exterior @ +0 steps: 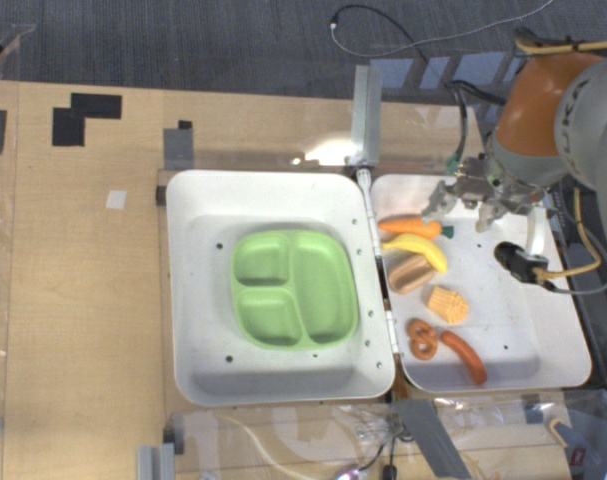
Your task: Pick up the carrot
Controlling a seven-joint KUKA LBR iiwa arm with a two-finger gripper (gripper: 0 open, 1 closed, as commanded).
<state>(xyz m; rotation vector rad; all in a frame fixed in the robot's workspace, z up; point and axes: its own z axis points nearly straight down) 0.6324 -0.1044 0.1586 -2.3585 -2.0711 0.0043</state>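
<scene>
Claw (470,206) hangs spread and unladen over the right bin (558,353), just right of the carrot (410,227). Carrot lies touching a banana (420,249), near the bin's left wall.

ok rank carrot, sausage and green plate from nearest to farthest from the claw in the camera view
1. carrot, just left of and below the claw, right bin.
2. sausage, near the front of the right bin.
3. green plate, in the left bin.
</scene>
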